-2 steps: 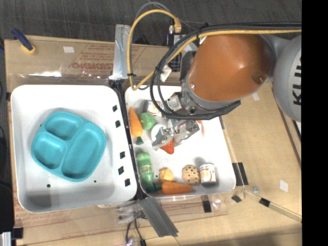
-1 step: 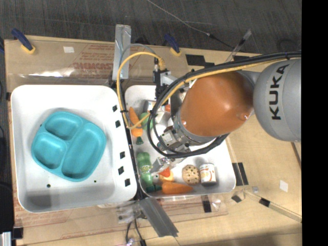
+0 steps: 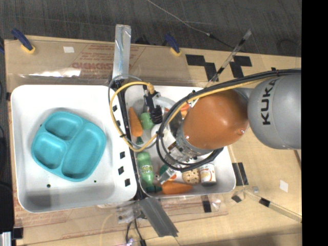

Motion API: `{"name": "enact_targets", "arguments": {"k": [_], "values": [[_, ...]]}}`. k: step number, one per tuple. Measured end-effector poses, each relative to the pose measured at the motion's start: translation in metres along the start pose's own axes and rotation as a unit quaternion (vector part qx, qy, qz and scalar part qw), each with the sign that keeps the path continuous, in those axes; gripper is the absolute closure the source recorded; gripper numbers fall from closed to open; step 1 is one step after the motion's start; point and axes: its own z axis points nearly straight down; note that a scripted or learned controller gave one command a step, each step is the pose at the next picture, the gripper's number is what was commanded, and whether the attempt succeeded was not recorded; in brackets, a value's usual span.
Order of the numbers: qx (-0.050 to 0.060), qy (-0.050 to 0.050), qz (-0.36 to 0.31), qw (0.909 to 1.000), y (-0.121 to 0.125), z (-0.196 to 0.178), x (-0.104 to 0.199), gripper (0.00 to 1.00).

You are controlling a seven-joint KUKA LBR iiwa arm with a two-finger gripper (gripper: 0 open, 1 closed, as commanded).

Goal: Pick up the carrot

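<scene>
Carrot (image 3: 135,124) lies along the right bin's (image 3: 223,163) left wall, beside a green vegetable (image 3: 146,121) — the arm (image 3: 215,122) hangs over it, seemingly lined up to grasp; whether its grip is open, I cannot tell.

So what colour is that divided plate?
The plate is plain teal, clearest in the camera view.

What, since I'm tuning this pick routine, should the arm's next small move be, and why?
Probably a slight shift toward the wall shared with the other bin, then straight down. The carrot lies lengthwise against that wall of its bin, with a green piece close beside it. The arm hangs over the bin's middle, so lowering from there would likely miss.
</scene>
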Motion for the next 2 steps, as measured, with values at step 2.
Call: {"name": "enact_targets", "arguments": {"k": [2], "values": [[0.001, 0.000, -0.385, 0.9231, -0.044, -0.110, -0.037, 1.00]]}}
